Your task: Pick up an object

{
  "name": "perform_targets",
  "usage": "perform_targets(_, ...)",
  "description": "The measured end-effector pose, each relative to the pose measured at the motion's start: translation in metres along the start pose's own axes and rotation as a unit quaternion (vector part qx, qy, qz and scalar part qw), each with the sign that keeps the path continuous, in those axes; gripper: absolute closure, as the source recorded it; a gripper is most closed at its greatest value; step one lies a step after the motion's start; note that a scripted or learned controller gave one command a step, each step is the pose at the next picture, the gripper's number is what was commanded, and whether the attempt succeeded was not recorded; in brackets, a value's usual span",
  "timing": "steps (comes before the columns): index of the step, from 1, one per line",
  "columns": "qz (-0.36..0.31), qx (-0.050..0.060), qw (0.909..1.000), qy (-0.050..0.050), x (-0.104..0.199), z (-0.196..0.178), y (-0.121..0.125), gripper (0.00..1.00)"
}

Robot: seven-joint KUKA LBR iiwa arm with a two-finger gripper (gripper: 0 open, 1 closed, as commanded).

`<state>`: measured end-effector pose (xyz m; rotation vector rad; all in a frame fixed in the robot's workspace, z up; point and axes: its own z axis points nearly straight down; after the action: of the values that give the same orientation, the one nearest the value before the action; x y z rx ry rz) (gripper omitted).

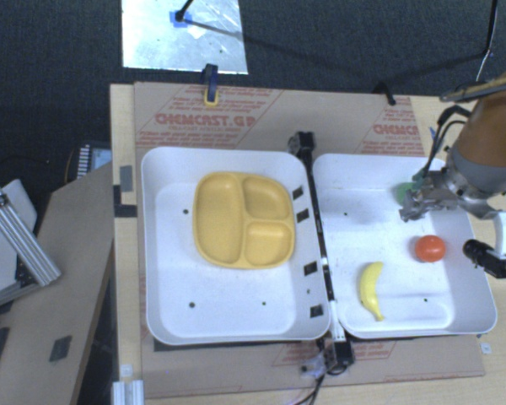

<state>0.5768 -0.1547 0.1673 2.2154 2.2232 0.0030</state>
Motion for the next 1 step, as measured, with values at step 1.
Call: perform_targets(1,0.0,0.0,1.0,0.0,-0.0019,-0.0431,0.0039,1.0)
